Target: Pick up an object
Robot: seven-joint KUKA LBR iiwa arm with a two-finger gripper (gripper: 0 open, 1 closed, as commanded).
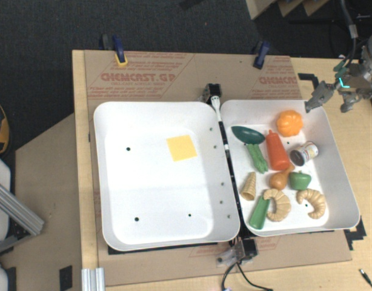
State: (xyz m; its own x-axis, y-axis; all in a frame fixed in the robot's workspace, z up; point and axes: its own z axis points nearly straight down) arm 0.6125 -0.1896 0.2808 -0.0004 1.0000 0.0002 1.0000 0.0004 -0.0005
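My gripper (328, 103) hangs at the far right corner of the right bin (343, 180), just beyond its rim, open with nothing between its fingers. The orange fruit (289, 122) lies closest to it, down and to the left. Below that are a red-orange bottle (277, 151), a small silver can (303, 153), a dark green scoop shape (248, 134) and a green bean pod (257, 157). Toward the near side lie a cone (249, 185), a green pepper (300, 179), a croissant (313, 202), a pretzel (278, 204) and a cucumber (259, 213).
The left bin (113, 162) holds one flat yellow square (182, 147). Blue clamps (119, 48) (261, 53) pin the cardboard at the back edge. A black bracket (212, 92) sits between the bins at the back.
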